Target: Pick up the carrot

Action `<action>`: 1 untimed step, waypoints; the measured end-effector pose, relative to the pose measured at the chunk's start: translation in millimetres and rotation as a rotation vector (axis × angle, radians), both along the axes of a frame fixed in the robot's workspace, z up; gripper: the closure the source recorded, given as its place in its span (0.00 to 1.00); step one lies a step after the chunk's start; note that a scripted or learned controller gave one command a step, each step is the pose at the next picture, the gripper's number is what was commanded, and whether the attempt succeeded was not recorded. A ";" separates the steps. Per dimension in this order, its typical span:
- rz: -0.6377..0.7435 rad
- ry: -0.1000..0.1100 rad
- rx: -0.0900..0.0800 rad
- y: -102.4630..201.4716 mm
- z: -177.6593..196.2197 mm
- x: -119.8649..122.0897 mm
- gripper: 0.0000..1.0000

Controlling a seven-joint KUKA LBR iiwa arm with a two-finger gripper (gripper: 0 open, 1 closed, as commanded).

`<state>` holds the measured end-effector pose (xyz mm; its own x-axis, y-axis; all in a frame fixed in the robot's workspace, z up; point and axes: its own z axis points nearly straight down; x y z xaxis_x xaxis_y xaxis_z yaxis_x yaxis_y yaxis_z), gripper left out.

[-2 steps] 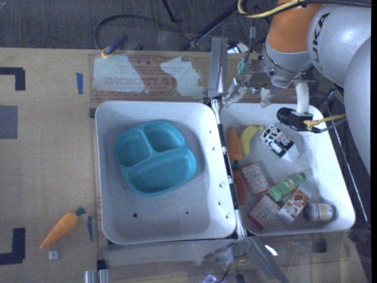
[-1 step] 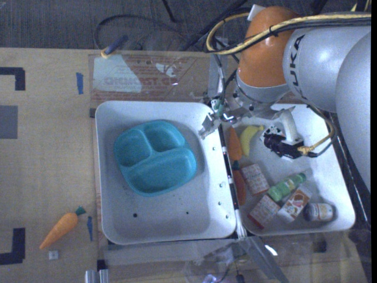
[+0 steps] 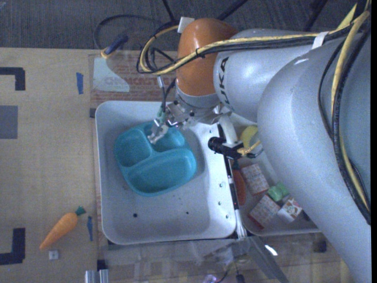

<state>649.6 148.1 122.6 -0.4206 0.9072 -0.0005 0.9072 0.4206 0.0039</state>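
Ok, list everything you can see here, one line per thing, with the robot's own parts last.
carrot: one, orange with green top, on the bench outside the bins, lower left.
plate: one, blue, with compartments, in the left bin.
left bin: one, white, middle of view.
right bin: one, white, partly under the arm.
small boxes: several, red, white and green, in the right bin.
yellow item: one, in the right bin, too hidden to identify.
blue tape marks: a few, on the bench.
arm: one, grey with orange band.
gripper: one, over the plate.
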 end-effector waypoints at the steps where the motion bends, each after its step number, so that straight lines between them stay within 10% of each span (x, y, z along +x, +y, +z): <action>1: 0.212 -0.060 0.002 3.7 -12.9 -26.3 0.00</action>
<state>623.3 151.8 109.7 -0.6013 0.7984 -0.0300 0.7965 0.6020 0.0561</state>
